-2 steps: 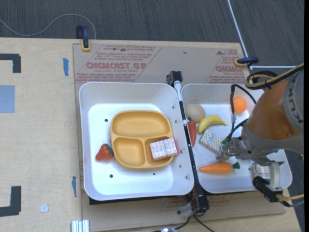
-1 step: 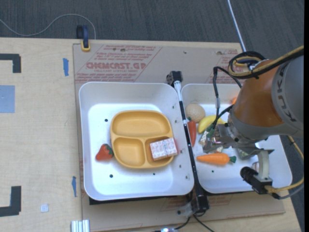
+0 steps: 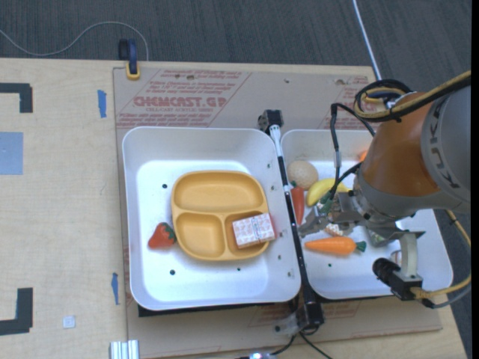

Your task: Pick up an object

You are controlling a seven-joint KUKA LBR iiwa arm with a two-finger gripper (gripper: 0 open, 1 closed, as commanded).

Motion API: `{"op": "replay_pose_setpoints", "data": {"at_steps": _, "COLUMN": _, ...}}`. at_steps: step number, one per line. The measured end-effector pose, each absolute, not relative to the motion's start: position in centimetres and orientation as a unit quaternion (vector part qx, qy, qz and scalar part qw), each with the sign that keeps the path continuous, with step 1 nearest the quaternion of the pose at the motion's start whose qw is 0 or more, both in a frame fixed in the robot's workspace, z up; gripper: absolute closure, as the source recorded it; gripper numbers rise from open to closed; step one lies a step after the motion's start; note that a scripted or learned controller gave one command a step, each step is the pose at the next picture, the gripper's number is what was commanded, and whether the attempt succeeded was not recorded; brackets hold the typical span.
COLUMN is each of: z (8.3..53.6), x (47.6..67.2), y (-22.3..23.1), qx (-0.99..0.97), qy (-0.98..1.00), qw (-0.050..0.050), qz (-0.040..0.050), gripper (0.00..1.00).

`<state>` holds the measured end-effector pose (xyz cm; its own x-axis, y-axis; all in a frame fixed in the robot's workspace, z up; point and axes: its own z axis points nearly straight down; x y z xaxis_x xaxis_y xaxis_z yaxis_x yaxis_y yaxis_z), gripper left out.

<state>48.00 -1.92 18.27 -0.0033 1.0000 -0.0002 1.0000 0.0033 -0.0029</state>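
L bin: strawberry beside yellow tray, small box in tray's right compartment. R bin: egg, banana, two carrots, one lying flat near gripper. You can't tell jaw state; arm hides it. Centre over one carrot, avoid bin wall. Cardboard print reads approx "CHEMCAST GP", red, faint.

My arm is grey and round, with a big orange band. Black and yellow cables loop on top. My gripper is shiny metal.
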Motion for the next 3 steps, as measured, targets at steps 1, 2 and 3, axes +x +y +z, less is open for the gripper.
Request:
{"op": "replay_pose_setpoints", "data": {"at_steps": 1, "z": 12.3, "x": 47.9, "y": -6.2, "qx": -0.707, "qy": -0.707, "qw": 0.001, "qz": 0.0013, "gripper": 0.0}}
{"op": "replay_pose_setpoints", "data": {"at_steps": 2, "z": 9.3, "x": 47.9, "y": -8.9, "qx": -0.707, "qy": -0.708, "qw": 0.002, "qz": 0.0012, "gripper": 0.0}}
{"op": "replay_pose_setpoints", "data": {"at_steps": 3, "z": 10.1, "x": 47.9, "y": -9.1, "qx": -0.707, "qy": -0.707, "qw": 0.0, "qz": 0.0028, "gripper": 1.0}}
